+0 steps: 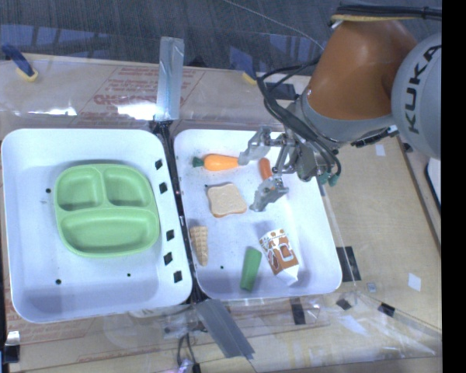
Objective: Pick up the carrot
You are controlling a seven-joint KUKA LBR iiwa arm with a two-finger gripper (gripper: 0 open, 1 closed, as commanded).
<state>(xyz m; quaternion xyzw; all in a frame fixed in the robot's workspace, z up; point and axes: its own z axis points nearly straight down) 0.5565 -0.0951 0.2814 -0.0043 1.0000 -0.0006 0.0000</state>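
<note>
Carrot [220,162] in right bin [320,274], behind bread [226,200].

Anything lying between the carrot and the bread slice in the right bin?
No. In the camera view, only bare white bin floor separates the carrot from the bread slice below it.

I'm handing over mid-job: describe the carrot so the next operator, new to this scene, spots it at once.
Look in the right bin, the one without the green plate. Along its far side, just beyond the bread slice, lies the carrot. It is the one plain orange piece with a small green tip, pointing toward the left bin.
</note>
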